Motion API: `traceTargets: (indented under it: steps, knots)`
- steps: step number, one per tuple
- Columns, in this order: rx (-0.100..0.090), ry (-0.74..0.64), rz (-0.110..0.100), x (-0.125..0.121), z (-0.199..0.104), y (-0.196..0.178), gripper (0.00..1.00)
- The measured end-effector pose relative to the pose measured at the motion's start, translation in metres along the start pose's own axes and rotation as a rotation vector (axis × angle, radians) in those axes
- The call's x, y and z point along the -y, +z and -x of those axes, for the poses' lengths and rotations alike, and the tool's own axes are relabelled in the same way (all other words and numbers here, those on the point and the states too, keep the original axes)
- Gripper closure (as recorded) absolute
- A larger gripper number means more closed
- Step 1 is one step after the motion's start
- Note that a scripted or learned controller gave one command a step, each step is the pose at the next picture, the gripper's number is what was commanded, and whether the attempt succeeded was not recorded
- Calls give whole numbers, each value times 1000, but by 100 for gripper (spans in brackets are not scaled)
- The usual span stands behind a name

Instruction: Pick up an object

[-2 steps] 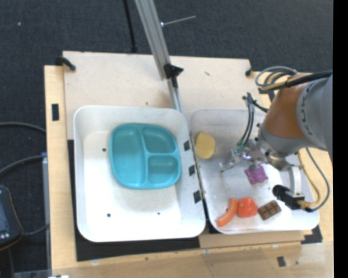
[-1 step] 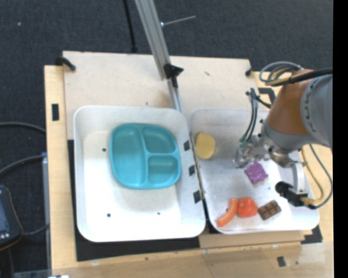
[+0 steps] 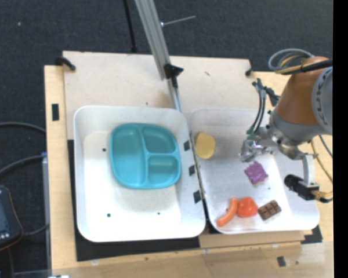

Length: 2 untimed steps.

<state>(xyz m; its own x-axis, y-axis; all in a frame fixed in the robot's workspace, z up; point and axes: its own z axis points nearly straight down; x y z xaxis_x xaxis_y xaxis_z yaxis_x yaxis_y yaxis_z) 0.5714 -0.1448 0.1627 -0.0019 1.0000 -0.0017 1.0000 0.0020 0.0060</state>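
The gripper (image 3: 250, 149) hangs over the right bin (image 3: 220, 126), its metal tip just above and to the left of the purple block (image 3: 256, 172). Whether it is open or closed cannot be told from this slant, and nothing shows between its tips. The purple block lies on the bin floor, apart from the gripper. Further from the block, toward the bin's near rim, lie an orange toy (image 3: 239, 209) and, just to its right, a brown chocolate piece (image 3: 269, 210). Left of the block, by the bin's left wall, sits a round yellow piece (image 3: 205, 146). Well to the block's left, the left bin (image 3: 93, 213) holds a teal divided plate (image 3: 145, 156).
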Motion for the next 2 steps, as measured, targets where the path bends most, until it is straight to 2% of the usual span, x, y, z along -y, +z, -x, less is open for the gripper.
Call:
traceTargets:
  steps: [2]
  knots:
    - [1, -2, 2, -5, 4, -98, 100]
